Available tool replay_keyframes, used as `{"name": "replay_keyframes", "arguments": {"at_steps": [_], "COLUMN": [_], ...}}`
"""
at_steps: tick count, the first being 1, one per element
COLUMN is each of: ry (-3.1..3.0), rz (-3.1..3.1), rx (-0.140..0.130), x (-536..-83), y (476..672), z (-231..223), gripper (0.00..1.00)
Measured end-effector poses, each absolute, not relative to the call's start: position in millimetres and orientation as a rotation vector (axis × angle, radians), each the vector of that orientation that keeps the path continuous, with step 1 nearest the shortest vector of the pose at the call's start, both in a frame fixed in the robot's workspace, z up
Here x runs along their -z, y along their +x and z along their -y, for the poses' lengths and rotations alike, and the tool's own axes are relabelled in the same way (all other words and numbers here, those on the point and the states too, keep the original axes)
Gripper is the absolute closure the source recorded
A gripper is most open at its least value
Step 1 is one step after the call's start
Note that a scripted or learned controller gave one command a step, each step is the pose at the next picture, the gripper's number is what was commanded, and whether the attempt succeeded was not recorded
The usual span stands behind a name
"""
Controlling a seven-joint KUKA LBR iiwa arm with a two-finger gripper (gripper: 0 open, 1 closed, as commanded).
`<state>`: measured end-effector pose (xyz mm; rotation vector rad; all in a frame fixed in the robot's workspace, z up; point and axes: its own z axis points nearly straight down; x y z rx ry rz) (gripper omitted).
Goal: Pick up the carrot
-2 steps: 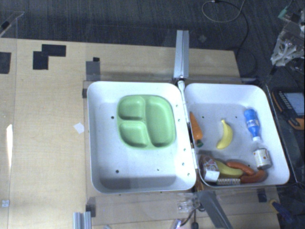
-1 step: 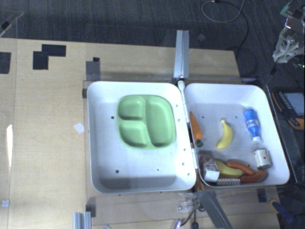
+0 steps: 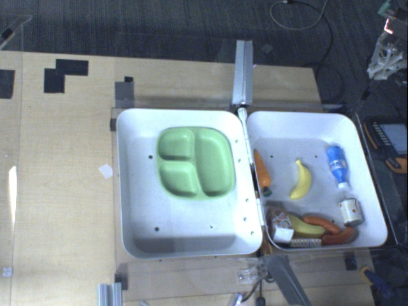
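Carrot (image 3: 260,169) lies along the right bin's (image 3: 366,146) left wall, green end toward the near side. Banana (image 3: 301,180) just beside it, bottle (image 3: 337,165) and can (image 3: 350,211) further right, packets (image 3: 306,227) piled along the near wall. Green tray (image 3: 195,161) sits in the left bin (image 3: 137,190).

We are looking down on a pale wooden bench (image 3: 57,190) carrying black patches (image 3: 65,74); beyond it dark grey carpet (image 3: 159,11) is lying under a looping cable (image 3: 305,11).
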<state>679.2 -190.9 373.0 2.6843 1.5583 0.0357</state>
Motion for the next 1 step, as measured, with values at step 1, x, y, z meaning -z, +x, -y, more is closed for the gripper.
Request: {"name": "replay_keyframes", "arguments": {"at_steps": [1], "ry": [2.675], "rz": [-1.563], "rx": [-0.04], "x": [-385.4], "y": [680.3], "z": [190.3], "gripper": [1.0]}}
